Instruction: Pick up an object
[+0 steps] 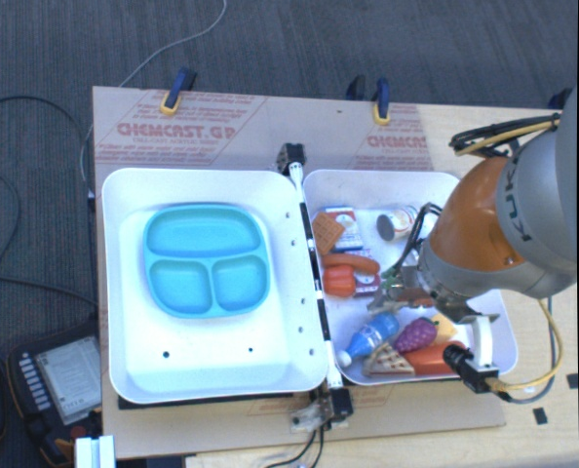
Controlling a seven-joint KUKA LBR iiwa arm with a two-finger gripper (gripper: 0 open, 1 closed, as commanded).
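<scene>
Arm over right bin, gripper (pixel 395 295) low among cluttered toy food; finger state cannot be told.

Right bin (pixel 484 359) crowded: orange carrot-like piece (pixel 340 281) just left of gripper; blue bottle (pixel 370 338), knobbly purple grapes (pixel 415 334) and waffle wedge (pixel 389 361) on near side; small can (pixel 395 224) far; left bin (pixel 124 291) holds smooth blue three-compartment plate (pixel 208 259).

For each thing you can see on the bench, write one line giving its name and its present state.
Blue divided plate: flat in the left bin, nothing on it.
Blue bottle: on its side, right bin.
Purple grapes: lying loose beside the bottle.
Small can: tipped over.
Orange carrot: lying flat.
Gripper: low in the right bin.
</scene>
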